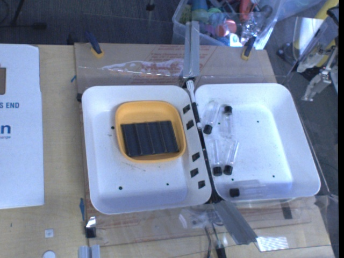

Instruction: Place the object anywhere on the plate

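A white sheet (19, 125) at the bench's left edge, far across both bins from the gripper (316, 85) at the upper right, carries the only readable print: dark capitals "S END" at its left margin, cut off by the frame, and below them a large blue "n", also cut off. Faint reddish printing runs across the cardboard (166, 63) behind the bins, to the gripper's left, but it is too blurred to read.

One fixed camera looked down at a slant from above the wooden bench (59, 219), framing both shallow white plastic bins (102, 192) fairly closely.
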Controlling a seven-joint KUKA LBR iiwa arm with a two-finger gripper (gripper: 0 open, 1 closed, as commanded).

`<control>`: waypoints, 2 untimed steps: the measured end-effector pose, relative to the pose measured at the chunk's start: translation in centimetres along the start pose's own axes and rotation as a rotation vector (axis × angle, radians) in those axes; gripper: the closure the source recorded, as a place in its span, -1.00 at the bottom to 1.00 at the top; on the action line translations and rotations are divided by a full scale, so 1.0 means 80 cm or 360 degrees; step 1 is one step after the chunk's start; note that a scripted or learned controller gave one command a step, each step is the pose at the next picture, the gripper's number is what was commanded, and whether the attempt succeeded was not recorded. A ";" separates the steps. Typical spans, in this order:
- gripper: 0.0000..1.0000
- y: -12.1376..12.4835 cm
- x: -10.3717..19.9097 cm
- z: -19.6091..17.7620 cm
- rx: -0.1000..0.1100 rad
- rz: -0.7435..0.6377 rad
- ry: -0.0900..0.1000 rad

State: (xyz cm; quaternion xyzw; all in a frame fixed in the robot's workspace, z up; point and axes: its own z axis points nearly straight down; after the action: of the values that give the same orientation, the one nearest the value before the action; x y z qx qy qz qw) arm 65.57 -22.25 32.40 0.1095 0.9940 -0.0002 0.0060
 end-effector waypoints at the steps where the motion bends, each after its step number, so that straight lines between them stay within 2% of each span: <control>1: -1.00 0.002 -0.006 -0.088 -0.0001 -0.0209 0.0001; 2: -1.00 0.000 0.004 -0.003 -0.0007 -0.0854 0.0010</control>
State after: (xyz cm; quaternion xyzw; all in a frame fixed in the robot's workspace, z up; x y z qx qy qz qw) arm 65.29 -22.23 32.66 -0.1579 0.9874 0.0007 0.0028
